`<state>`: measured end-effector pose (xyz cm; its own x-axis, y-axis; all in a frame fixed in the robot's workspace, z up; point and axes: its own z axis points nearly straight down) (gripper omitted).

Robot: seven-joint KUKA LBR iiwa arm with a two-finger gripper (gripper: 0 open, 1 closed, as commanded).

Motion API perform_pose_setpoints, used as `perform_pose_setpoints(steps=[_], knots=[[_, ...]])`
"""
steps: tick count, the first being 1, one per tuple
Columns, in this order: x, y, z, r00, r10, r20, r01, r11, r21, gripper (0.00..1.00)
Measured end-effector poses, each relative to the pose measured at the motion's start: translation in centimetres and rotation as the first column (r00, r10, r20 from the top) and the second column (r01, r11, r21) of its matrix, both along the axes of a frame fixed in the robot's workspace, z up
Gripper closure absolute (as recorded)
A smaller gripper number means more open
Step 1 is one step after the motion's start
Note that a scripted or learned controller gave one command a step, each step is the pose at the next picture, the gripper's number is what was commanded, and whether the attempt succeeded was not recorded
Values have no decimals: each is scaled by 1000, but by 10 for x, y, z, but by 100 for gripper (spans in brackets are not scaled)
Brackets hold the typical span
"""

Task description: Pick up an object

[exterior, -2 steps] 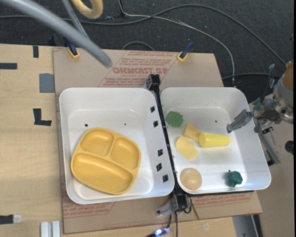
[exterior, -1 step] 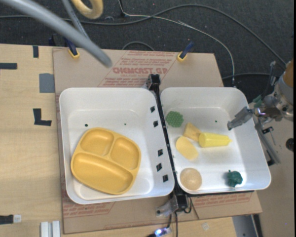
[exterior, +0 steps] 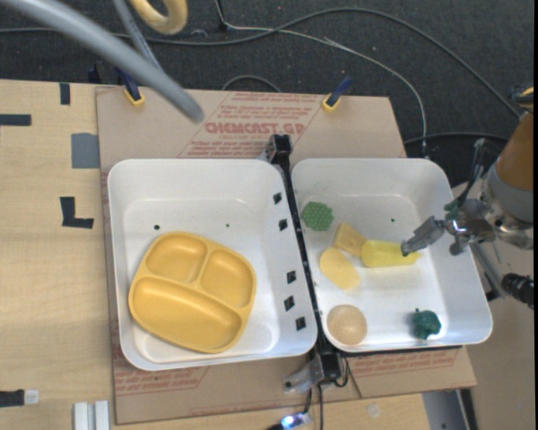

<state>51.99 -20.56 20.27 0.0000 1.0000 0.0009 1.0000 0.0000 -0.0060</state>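
The right bin (exterior: 377, 182) holds several small items. A light green knobbly piece (exterior: 316, 214) lies near the divider. Close together at the middle are a yellow wedge (exterior: 348, 237), a pale yellow flat piece (exterior: 340, 269) and a yellow block (exterior: 385, 254). A tan round item (exterior: 347, 324) and a dark green piece (exterior: 424, 324) lie by the front wall. My gripper (exterior: 424, 237) reaches in over the right wall, its tip right beside the yellow block's right end. Nothing is visibly lifted.
In the left bin (exterior: 188, 182) lies a yellow divided plate (exterior: 194, 290). Black clips along the divider (exterior: 291, 258) join the two bins. The orange-banded arm (exterior: 518, 173) stands past the right bin's wall. Cables cross the dark floor behind the bench.
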Motion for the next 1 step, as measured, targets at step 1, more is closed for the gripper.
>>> perform_pose_setpoints(steps=[1], knots=[[-6,3,-64,1000,0,-2,0,1000,1,0]])
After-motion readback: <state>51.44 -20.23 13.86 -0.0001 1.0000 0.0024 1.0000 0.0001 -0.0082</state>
